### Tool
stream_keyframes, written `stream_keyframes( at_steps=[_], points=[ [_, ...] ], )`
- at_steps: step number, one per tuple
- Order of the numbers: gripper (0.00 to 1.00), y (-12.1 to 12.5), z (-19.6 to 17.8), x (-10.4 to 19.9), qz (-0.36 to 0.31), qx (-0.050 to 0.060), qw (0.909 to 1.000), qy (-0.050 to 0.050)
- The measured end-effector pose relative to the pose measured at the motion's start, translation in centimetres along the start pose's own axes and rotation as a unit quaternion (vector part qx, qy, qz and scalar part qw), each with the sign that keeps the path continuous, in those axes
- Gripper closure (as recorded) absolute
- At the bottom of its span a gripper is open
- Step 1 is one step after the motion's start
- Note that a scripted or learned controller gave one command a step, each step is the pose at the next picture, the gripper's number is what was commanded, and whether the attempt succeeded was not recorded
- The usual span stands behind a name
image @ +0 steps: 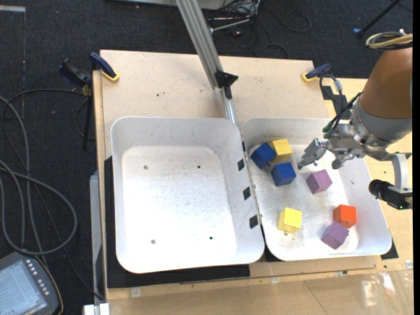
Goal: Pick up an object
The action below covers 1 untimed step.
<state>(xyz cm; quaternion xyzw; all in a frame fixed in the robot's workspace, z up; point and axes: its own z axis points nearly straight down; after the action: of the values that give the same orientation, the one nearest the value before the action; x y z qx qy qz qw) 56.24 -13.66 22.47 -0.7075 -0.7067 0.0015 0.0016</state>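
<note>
The right bin [367,176] holds several small blocks. Near its left wall lie a blue block [262,155], a yellow block [281,147] and a second blue block [283,173], close together. A purple block [319,181] sits mid-bin. Toward the front are a yellow block [290,219], an orange block [344,215] and another purple block [335,235]. My gripper [325,157] hangs just behind and above the mid-bin purple block, open, with nothing between its fingers. Its left finger [310,155] points toward the second blue block.
The left bin [125,176] stands beside the right one. A slanted metal rail [200,31] runs down to the bins' shared back edge. Blue-yellow clamps [105,67] [316,72] sit at the board's back corners. The arm's body [390,97] overhangs the right bin's back right.
</note>
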Motion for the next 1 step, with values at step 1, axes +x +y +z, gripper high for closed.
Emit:
stream_keyframes(
  at_steps=[1],
  points=[
    [0.00, 0.34, 4.56, 0.61, 0.000, 0.000, 1.0000, 0.000]
  ],
)
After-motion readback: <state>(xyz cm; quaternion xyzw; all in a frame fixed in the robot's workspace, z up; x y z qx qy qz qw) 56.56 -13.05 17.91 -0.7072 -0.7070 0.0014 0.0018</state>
